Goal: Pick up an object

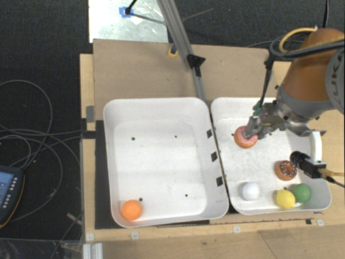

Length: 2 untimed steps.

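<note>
In the right bin (226, 109), a pink-orange round object (243, 139) lies near the middle of the left side. My gripper (254, 128) is down at that object's upper right edge, touching or nearly touching it, and the arm hides part of it. Near the bin's front right lie a brown doughnut-like piece (286, 170), a white ball (250, 191), a yellow lemon (285, 198) and a green ball (302, 192).
An orange ball (131, 210) rests in the front left corner of the left bin (156, 107). A grey pole (180, 31) slants over the bench behind the bins. Cables and a handheld pendant (8, 190) lie on the floor to the left.
</note>
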Each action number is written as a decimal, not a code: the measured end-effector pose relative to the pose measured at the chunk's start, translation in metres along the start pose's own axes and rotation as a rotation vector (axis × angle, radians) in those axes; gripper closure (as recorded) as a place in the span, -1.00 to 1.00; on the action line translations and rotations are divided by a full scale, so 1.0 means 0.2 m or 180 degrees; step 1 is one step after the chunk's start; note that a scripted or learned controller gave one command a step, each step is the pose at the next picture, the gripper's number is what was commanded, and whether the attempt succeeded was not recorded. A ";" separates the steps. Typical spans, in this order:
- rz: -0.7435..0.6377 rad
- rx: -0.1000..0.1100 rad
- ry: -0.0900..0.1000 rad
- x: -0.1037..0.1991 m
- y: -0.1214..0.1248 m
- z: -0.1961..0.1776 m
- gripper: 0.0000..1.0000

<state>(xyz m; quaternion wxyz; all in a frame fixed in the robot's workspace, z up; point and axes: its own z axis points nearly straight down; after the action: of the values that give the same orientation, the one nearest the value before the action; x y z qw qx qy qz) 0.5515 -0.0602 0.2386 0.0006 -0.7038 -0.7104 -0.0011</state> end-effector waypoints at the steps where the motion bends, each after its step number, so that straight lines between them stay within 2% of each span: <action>1: -0.0003 0.0000 -0.0001 0.22 0.00 0.00 1.00; 2: -0.0006 -0.0003 0.0002 0.49 -0.03 -0.05 1.00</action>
<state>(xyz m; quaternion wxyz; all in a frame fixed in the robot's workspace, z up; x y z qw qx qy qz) 0.5445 0.0370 0.2481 0.0004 -0.7031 -0.7111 -0.0016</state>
